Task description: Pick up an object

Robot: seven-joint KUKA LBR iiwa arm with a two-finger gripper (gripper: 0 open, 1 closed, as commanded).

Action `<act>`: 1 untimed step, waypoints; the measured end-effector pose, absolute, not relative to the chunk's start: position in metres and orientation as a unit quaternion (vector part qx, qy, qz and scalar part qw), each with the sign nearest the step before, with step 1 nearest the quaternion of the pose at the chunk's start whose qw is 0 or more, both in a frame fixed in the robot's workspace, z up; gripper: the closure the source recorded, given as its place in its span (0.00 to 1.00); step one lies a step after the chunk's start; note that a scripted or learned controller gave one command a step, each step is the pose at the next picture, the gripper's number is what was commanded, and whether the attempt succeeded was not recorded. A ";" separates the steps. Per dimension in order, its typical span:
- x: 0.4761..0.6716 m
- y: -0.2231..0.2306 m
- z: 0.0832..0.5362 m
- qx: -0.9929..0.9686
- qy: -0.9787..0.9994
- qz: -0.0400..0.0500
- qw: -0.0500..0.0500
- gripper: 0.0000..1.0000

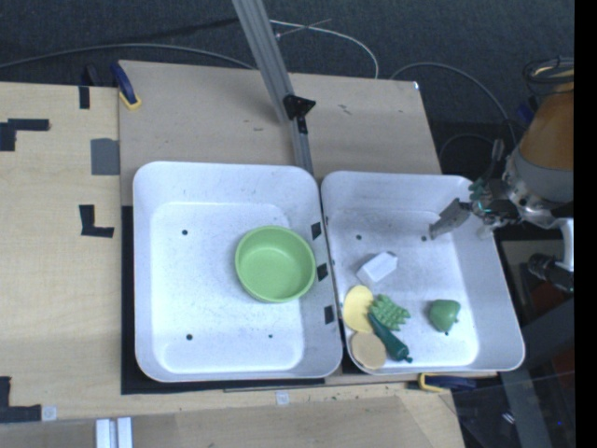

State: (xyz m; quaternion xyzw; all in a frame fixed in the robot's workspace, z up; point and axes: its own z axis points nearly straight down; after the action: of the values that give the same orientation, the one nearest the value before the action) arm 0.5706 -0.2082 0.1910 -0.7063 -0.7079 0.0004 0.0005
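Observation:
My gripper hangs over the far right part of the right bin, with the arm coming in from the right edge. Nothing shows in its grasp. A small white block lies in that bin, left of and nearer than the gripper. Along the bin's near side are a yellow piece, a dark green leafy toy vegetable, a tan round piece and a green pepper-like toy. A light green bowl sits upright in the left bin.
A grey metal pole slants down from the top to the bins' far edge, near their shared wall. Cables run over the dark floor behind the bench. A blue-and-yellow clamp sits at the bench's far left corner.

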 end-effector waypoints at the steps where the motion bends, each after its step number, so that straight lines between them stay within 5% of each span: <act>1: 0.571 -0.208 0.191 -0.706 -0.708 0.001 0.000 0.00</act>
State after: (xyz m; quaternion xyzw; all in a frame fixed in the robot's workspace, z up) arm 0.5706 -0.2082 0.1910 -0.7063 -0.7079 0.0005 0.0005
